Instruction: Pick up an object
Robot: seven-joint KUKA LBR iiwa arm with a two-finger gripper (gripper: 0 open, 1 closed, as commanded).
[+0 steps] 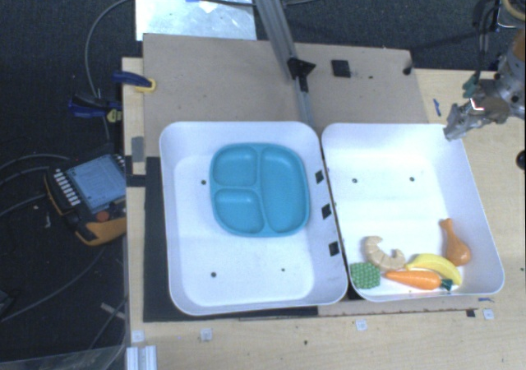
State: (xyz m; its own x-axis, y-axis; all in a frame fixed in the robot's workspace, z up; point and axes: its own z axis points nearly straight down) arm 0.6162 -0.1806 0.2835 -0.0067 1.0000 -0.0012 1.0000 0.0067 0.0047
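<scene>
On the far left, off the bench (246, 72), a small device with a blue-grey face (90, 183) lies on the dark floor among cables. Near the bench's left edge sit blue-handled clamps (131, 80). The left bin (189, 278) holds a blue divided plate (260, 189), lying flat in its upper middle with three compartments facing up. A grey metal pole (271, 11) slants down from the top of the view and ends just above the seam where the two bins meet.

The right bin (394, 171) keeps its objects clustered in the near right corner. From left to right there: a green scrap (365, 275) at the bin's near left corner, a beige curled piece (382, 253) just beside it, an orange carrot (413, 279) lying along the near wall, a yellow banana (434, 264) touching the carrot, and an orange-brown drumstick shape (454, 243) near the right wall.

The gripper (460, 124) hangs at the bin's far right corner, above the rim and well apart from the cluster. I cannot tell how far its jaws are parted; nothing is seen in them.
</scene>
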